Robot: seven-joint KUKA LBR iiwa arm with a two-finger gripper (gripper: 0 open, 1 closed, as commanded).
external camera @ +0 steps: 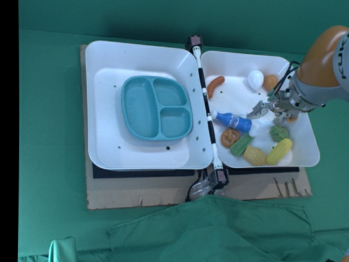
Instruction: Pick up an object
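The gripper (265, 109) hung over the right bin (311, 152), fingers seemingly parted and holding nothing. Just beside it lay a blue bottle (233, 121), probably light, hard and slippery; best gripped across its middle.

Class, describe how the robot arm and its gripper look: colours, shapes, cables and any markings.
The arm is rounded, with an orange band and a grey casing bearing part of dark lettering. Black cables loop down beside the wrist. The gripper is a small, silvery metal assembly with slim fingers.
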